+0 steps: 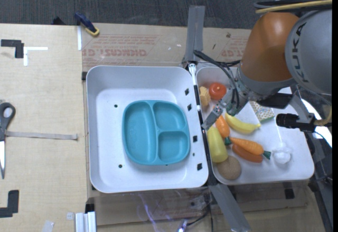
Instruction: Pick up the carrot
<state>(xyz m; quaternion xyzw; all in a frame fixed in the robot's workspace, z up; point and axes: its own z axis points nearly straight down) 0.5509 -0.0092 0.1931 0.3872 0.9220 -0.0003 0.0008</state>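
Note:
The carrot (247, 148) is orange with a green tip at its right end. It lies flat in the right bin (296, 170), near the front. My gripper (221, 110) hangs low over the left part of that bin, up and to the left of the carrot and apart from it. A smaller orange piece (222, 126) lies just below the gripper. The arm's orange band and grey wrist hide the back of the bin.
Around the carrot lie a banana (243, 124), a yellow squash-like piece (216, 145), a brown round piece (229, 168), a red tomato (216, 90) and a white item (282, 157). The left bin (100, 136) holds a teal divided plate (157, 132).

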